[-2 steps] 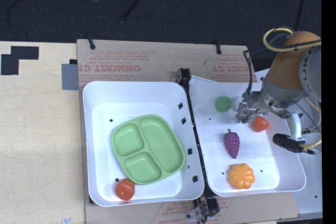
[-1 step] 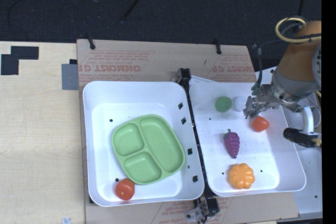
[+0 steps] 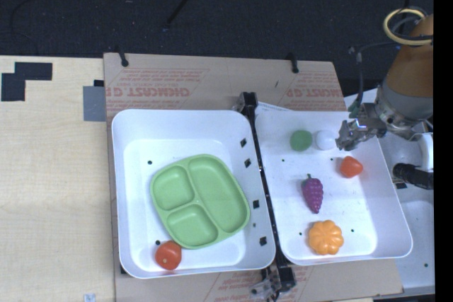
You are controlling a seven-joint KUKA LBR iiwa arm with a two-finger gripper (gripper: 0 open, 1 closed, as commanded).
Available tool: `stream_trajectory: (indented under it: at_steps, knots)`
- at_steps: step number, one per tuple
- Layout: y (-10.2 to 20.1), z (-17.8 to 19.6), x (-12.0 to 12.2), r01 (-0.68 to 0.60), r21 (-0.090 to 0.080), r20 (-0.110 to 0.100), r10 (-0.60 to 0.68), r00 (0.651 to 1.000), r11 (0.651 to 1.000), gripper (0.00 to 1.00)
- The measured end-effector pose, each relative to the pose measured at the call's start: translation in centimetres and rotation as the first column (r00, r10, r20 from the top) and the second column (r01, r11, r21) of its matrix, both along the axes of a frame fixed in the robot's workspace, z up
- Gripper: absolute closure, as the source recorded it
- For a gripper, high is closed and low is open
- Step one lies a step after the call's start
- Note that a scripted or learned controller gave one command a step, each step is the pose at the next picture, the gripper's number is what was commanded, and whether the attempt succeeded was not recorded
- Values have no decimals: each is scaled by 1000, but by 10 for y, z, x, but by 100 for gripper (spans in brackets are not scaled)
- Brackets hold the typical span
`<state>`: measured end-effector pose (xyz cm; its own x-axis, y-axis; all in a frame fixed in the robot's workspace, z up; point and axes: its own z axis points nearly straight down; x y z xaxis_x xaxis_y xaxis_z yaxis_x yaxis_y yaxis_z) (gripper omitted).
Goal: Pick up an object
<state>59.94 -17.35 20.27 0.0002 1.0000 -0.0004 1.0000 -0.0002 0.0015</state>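
Bins: you have two white bins side by side, the left bin [image 3: 131, 145] and the right bin [image 3: 386, 223], a black divider between them.
Left bin: a green tray [image 3: 199, 201] with three compartments lies in the middle; a tomato [image 3: 168, 255] sits just beside its near-left corner, against the bin's near wall.
Right bin: a green ball [image 3: 301, 140] and a white ball [image 3: 324, 140] sit side by side at the far end; grapes [image 3: 312, 194] lie in the middle; a pumpkin [image 3: 325, 237] is near the near wall; an orange-red fruit [image 3: 351, 167] sits toward the right.
Gripper: the gripper [image 3: 350, 134] hangs over the right bin's far right, just beside the white ball and just above the orange-red fruit.
Grip state: you cannot tell how the end effector is set; its tip is a small dark tangle at this angle, and nothing shows held in it.
Likely target: judging by position, the white ball or the orange-red fruit, both close to the tip.
Why here: the arm enters from the right, so the right bin's pieces are its shortest reach.
Hard to see: whether the tip touches the white ball; the arm's upper part runs off the right edge.
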Motion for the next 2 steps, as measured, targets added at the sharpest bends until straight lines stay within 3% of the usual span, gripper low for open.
stream_trajectory:
  at_steps: [2]
  knots:
    - [98, -7, 10, -4, 3, -4, 4, 1000, 1000, 100]
